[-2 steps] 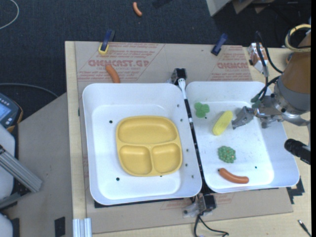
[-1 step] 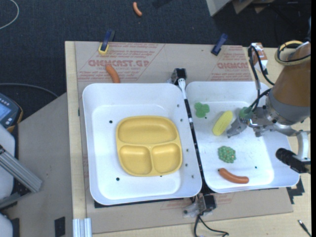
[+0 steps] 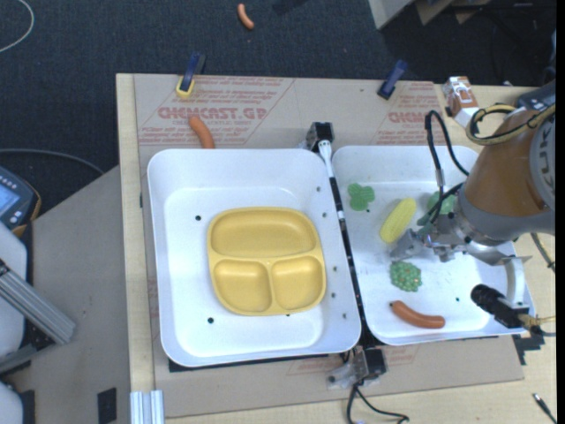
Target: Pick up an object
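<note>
**Two bins, arm low in the right one**

- Left bin [image 3: 168,237]: holds a yellow divided plate [image 3: 265,260], three compartments, lying flat at centre.
- Right bin [image 3: 375,321]: holds a yellow corn cob [image 3: 397,220], a green broccoli piece [image 3: 360,196] toward the far left corner, a second green leafy piece [image 3: 405,276] nearer the front, and an orange-red sausage [image 3: 418,315] along the front wall.
- Another green item [image 3: 439,207], partly hidden behind the arm [image 3: 505,188], type cannot be told.
- Hand [image 3: 415,244]: down inside the right bin, between the corn cob and the front green piece, close to both. Whether it is apart or together cannot be told.
- Desk [image 3: 256,104]: a loose orange sausage [image 3: 202,132] behind the left bin; blue clamps [image 3: 189,74] on the far edge.
- Floor: one more orange sausage [image 3: 245,15].
</note>
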